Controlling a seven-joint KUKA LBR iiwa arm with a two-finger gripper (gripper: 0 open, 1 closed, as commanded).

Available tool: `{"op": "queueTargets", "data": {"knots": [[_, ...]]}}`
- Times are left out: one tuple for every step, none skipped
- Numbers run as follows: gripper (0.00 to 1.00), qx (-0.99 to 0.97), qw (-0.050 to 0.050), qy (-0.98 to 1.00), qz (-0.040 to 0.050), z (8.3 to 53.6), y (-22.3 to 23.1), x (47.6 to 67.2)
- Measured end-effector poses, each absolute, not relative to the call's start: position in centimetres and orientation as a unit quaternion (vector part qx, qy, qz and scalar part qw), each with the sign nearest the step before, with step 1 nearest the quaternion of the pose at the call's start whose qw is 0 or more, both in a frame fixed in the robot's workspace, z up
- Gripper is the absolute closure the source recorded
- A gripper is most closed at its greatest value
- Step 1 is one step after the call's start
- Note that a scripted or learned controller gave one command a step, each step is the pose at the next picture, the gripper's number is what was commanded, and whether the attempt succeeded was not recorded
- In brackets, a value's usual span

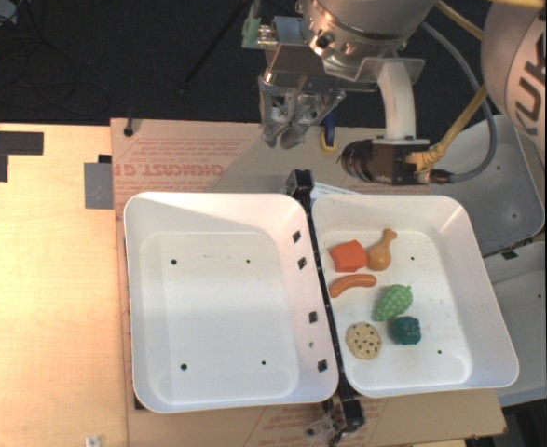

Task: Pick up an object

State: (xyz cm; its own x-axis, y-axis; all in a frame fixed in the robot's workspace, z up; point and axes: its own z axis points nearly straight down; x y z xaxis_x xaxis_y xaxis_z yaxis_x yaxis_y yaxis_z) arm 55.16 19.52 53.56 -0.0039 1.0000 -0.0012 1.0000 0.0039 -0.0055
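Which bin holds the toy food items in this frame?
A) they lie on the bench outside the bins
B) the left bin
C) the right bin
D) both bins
C: the red block, drumstick, sausage, green cluster, dark green piece and cookie all lie inside the right bin.

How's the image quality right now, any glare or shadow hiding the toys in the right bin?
Camera view: warm light from the left washes the left bin floor bright; the right bin is evenly lit, and each toy there, such as the cookie and sausage, reads sharp with only a small shadow. The gripper hangs slightly soft against the dark background.
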Motion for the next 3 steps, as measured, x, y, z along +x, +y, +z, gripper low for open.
{"op": "queueTargets", "data": {"knots": [[1.00,-0.706,0.001,-0.708,0.0026,53.6,24.5,58.0],[1.00,-0.708,0.001,-0.706,0.0027,53.8,19.6,56.7],[1.00,-0.705,0.001,-0.709,0.0028,53.4,24.7,63.0]]}}
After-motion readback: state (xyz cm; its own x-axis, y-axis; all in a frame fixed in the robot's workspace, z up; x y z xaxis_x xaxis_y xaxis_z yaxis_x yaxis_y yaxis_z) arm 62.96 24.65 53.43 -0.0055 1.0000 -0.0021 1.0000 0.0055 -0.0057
